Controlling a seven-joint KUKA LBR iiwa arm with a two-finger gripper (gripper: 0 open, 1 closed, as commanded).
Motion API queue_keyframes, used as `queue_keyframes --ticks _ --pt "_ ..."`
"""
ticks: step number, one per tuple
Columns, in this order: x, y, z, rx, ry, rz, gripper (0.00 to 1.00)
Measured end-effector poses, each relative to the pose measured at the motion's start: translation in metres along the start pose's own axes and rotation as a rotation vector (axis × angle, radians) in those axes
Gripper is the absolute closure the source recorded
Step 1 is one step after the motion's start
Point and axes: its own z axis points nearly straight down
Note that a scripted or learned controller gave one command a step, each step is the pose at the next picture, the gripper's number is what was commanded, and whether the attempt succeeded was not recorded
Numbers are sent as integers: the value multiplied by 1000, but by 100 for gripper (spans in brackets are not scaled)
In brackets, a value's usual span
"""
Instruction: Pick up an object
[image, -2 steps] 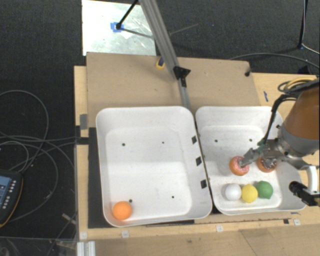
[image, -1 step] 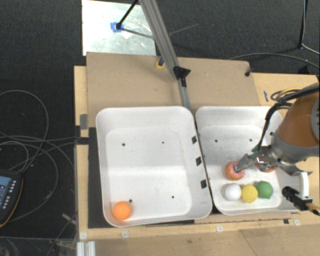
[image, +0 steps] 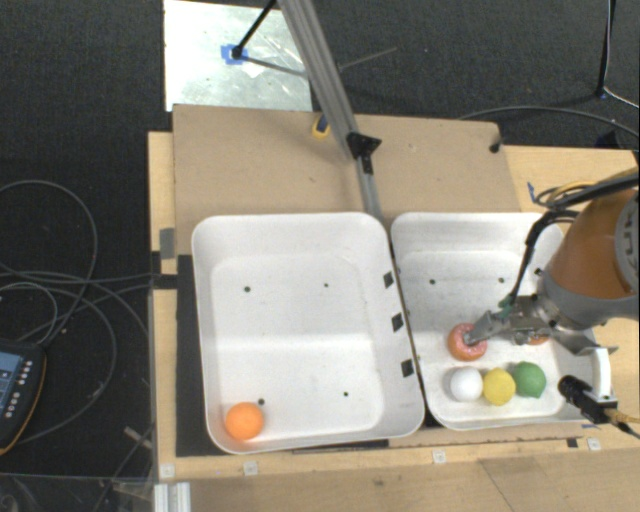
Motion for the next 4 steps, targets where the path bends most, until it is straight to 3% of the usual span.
queue_keyframes --ticks 1,3,4 --pt "0 1 -12 -4 -1 -1 100" --pt "-1 9 -127 -5 -2 -6 100" --pt "56 9 -139 -1 2 -11 100"
